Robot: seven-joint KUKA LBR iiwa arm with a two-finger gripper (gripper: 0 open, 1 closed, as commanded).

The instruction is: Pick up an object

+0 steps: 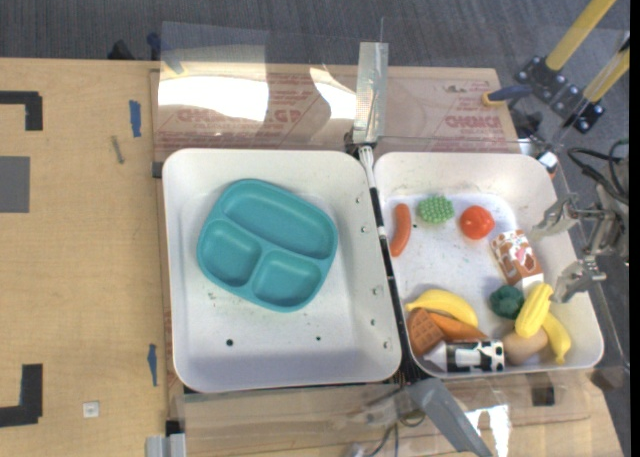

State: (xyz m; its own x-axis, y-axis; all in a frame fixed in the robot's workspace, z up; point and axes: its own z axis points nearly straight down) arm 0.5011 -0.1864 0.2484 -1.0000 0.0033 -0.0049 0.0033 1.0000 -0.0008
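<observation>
The right bin (pixel 455 173) holds several toy foods. A red-orange sausage (pixel 400 228) lies by its left wall, with a green bumpy piece (pixel 435 209) and a red tomato (pixel 477 221) to the right of it. A small printed carton (pixel 515 255) sits near the right wall, above a dark green piece (pixel 506 300) and a yellow corn cob (pixel 534 309). At the front lie a banana (pixel 440 301), a brown waffle (pixel 424 329), an orange carrot (pixel 458 325), a black-and-white bottle (pixel 475 356) and a beige lump (pixel 523 347).
The left bin (pixel 190 345) bears a teal divided plate (pixel 267 244). Metal clamps (pixel 585 240) stand at the right bin's right wall. Yellow bars with a black bracket (pixel 565 85) cross the top right. A grey bar (pixel 455 427) slants below the bins' front edge.
</observation>
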